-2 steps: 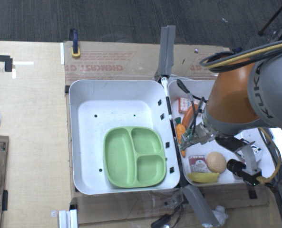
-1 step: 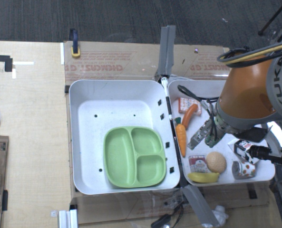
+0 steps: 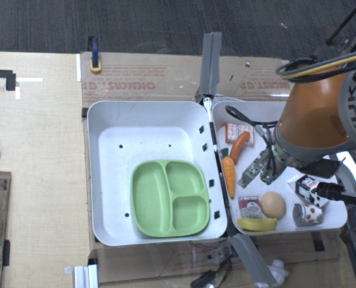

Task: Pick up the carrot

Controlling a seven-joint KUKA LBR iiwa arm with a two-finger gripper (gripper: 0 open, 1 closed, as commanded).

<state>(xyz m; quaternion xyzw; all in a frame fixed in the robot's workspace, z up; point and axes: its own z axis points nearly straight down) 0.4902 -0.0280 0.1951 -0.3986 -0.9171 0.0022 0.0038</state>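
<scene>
The carrot (image 3: 229, 175) lies against the left wall of the right bin (image 3: 340, 219), beside a sausage (image 3: 239, 145). The gripper (image 3: 257, 170) hovers just right of it, fingers apart and gripping nothing. The left bin (image 3: 105, 161) holds a green plate (image 3: 170, 197).

The grey arm (image 3: 346, 110) reaches in from the right, its orange band (image 3: 316, 116) above the wrist. The gripper (image 3: 257, 170) points down-left, its fingers seemingly slightly apart, gripping nothing.
</scene>
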